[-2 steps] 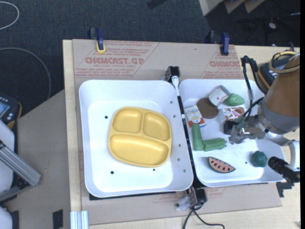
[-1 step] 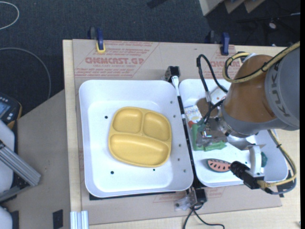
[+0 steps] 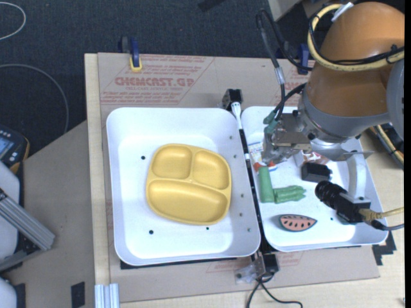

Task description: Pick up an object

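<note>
A green L-shaped toy piece [image 3: 277,191] lies against the right bin's [image 3: 366,233] left wall, just below the gripper [image 3: 280,151], whose grip cannot be told here.

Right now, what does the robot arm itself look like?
The arm is bulky and rounded: a glossy orange band sits above a grey wrist section. Black and yellow cables loop around the orange part. Below it, the gripper is a small metallic assembly with green wiring.
</note>
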`<state>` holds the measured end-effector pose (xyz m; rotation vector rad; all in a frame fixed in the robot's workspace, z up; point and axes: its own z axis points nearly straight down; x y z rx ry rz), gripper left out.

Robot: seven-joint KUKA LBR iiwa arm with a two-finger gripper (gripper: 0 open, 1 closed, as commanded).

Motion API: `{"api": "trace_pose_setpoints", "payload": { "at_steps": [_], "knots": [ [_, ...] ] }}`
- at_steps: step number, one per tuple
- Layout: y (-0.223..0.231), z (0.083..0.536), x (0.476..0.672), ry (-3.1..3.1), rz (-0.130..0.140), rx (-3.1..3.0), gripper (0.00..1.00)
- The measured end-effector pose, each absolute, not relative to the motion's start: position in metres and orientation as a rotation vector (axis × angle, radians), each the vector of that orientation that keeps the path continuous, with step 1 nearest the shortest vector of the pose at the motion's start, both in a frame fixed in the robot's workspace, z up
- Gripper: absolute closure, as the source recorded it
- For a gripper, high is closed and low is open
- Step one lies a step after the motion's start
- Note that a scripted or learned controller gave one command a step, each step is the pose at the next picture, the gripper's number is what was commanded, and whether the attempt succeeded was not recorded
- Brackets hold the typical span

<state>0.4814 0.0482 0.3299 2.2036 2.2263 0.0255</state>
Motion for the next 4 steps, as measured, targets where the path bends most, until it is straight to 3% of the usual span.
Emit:
{"api": "trace_pose_setpoints", "payload": {
  "at_steps": [1, 2, 3, 4],
  "knots": [
    [-0.036, 0.219, 0.477, 2.215, -0.014, 2.237, 1.00],
    [0.014, 0.226, 0.487, 2.227, 0.003, 2.215, 1.00],
    [0.015, 0.355, 0.481, 2.217, 0.020, 2.211, 1.00],
    [0.027, 0.320, 0.479, 2.226, -0.005, 2.223, 1.00]
  ]
}}
